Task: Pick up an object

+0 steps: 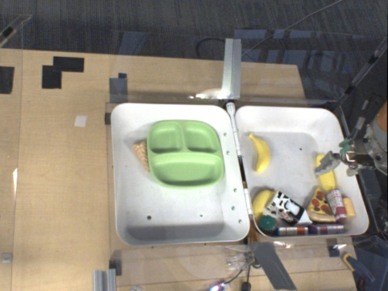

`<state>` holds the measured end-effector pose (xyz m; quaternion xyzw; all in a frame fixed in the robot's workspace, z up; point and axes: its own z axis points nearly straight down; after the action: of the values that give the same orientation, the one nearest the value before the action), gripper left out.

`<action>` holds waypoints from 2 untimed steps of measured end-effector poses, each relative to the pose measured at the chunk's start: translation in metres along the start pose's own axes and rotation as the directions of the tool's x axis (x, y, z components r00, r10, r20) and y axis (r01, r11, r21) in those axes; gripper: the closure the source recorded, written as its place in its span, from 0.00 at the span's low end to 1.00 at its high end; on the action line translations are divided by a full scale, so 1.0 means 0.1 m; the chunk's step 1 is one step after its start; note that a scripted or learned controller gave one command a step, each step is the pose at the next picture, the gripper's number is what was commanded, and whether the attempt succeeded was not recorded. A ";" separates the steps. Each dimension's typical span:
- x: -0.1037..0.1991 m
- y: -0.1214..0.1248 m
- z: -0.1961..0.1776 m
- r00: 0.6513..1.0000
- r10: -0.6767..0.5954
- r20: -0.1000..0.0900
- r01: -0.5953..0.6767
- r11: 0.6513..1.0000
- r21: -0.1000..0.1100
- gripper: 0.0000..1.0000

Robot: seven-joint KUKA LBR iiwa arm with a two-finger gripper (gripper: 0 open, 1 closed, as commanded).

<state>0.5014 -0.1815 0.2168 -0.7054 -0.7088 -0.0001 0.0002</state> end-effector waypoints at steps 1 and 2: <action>0.44 0.27 1.27 1.000 -0.016 0.003 0.016 1.000 -0.014 0.00; 0.18 0.62 1.25 1.000 0.029 0.001 -0.029 1.000 -0.006 0.00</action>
<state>0.5634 -0.1629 0.0918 -0.7158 -0.6983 -0.0017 -0.0023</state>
